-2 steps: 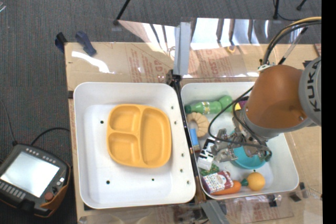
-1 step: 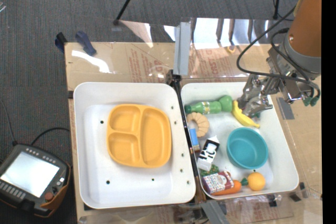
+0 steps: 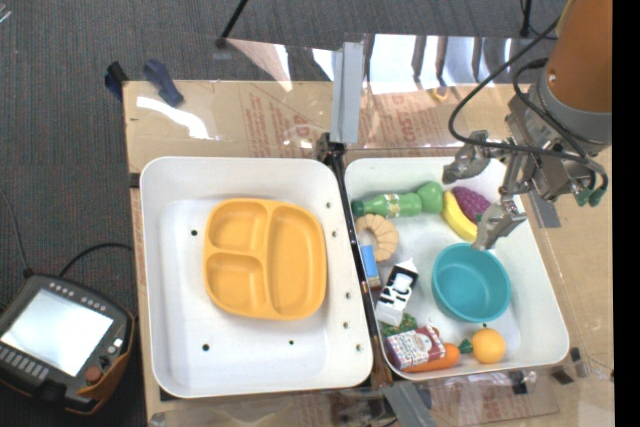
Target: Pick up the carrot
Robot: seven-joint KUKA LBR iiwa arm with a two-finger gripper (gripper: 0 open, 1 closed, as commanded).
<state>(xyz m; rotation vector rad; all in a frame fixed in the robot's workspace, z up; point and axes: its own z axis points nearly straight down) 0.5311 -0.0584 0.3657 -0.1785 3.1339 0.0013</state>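
Two white bins side by side on the bench [image 3: 250,120]. Left bin [image 3: 170,205] carries a yellow sectioned plate [image 3: 266,258], roughly centred, three compartments facing up.

Right bin [image 3: 545,295] holds the clutter. Carrot [image 3: 437,360] lies at the bin's lower edge, lower right of the frame — orange, lying flat, touching the red-and-white carton [image 3: 414,345] just above and to its left. An orange fruit [image 3: 488,345] sits just right of the carrot's thick end. Teal bowl [image 3: 470,283] upright, mid-bin, above the orange. Black-and-white carton [image 3: 397,288] left of the bowl, tilted. Tan ring-shaped piece [image 3: 381,236] near the bin's left wall, with a blue item [image 3: 369,262] beside it. Green bottle [image 3: 398,204] lies on its side along the upper part of the bin. Banana [image 3: 458,216] and a purple item [image 3: 473,202] touch each other at the upper middle.

Arm enters from the right of the frame, orange band at upper right. Gripper [image 3: 497,200] hangs over the upper part of the right bin, above the banana and the bowl's far rim — well apart from the carrot. Fingers [image 3: 499,223] are spread wide, one toward the purple item, the other down by the bowl's rim; nothing between them.

Handheld controller [image 3: 62,340] on the floor, lower left of the frame.
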